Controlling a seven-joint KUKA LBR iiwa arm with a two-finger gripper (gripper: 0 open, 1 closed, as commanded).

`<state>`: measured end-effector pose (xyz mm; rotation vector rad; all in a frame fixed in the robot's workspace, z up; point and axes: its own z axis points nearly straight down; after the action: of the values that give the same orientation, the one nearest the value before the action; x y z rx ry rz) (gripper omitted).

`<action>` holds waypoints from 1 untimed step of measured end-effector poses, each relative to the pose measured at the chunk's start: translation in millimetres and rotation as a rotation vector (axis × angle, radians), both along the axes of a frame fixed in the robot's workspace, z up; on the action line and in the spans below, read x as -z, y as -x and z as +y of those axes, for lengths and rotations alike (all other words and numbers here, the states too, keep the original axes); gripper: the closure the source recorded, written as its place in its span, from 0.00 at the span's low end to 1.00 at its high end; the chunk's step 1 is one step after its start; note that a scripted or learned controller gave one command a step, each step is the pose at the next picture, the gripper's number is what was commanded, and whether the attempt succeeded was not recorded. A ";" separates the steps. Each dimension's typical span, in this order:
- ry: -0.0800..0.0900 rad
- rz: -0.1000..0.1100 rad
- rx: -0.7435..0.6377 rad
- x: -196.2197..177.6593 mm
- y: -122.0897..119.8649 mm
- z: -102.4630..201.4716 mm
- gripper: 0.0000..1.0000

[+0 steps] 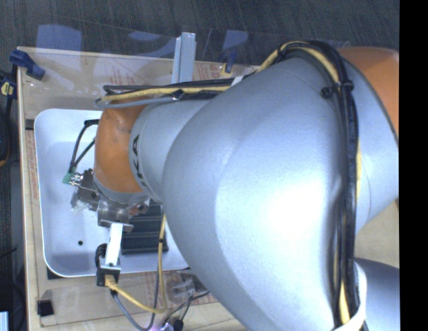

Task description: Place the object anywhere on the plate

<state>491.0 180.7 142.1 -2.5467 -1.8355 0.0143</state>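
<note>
Filling most of the frame, the grey arm (pixel 269 185) reaches over the white bin (pixel 52 185) at left — whether its jaws are wide or narrow cannot be told.

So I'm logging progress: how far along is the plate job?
Nothing looks done. The arm is stretched over the left bin, its wrist low inside, hiding most of the bench. In this view I can make out neither plate nor object, so picking up and placing seem left.

No plate or object discernible; arm (pixel 269 185) covers most of the left white bin (pixel 52 185).
</note>
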 end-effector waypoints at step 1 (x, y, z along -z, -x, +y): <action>0.003 0.001 -0.007 -9.5 -0.2 -0.5 1.00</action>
<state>491.2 180.2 151.6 -2.5418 -1.8447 0.0185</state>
